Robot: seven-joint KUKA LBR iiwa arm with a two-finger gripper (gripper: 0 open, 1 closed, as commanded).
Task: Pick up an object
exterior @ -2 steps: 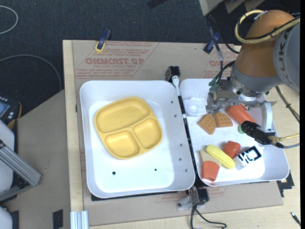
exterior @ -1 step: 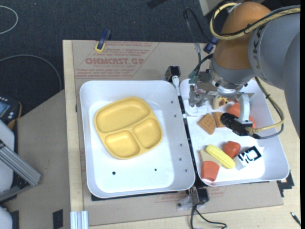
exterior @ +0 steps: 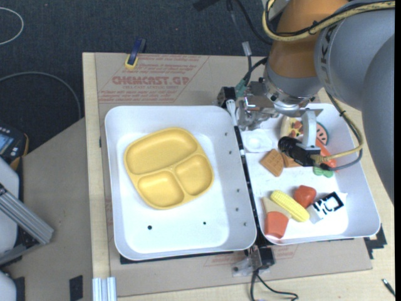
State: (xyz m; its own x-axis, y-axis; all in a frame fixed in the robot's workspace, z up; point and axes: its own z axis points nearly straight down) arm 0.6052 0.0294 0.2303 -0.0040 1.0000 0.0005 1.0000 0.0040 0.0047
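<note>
My gripper (exterior: 255, 116) hangs over the far left corner of the right bin (exterior: 369, 213), beside the wall between the two bins. Just beneath it lies a small white item (exterior: 254, 142). Toy foods are spread through this bin: a brown cracker (exterior: 273, 162), a yellow corn cob (exterior: 289, 205), a red tomato (exterior: 305, 194), an orange-red block (exterior: 276, 224), a black-and-white piece (exterior: 329, 204) and a watermelon slice (exterior: 320, 134). An orange and green piece (exterior: 324, 165) sits near the right side. The arm hides part of the bin's far end.
The left bin (exterior: 119, 168) holds a yellow divided plate (exterior: 168, 166). A cardboard sheet (exterior: 156, 77) lies under both bins. A blue and yellow clip (exterior: 133, 54) sits at its far edge.
</note>
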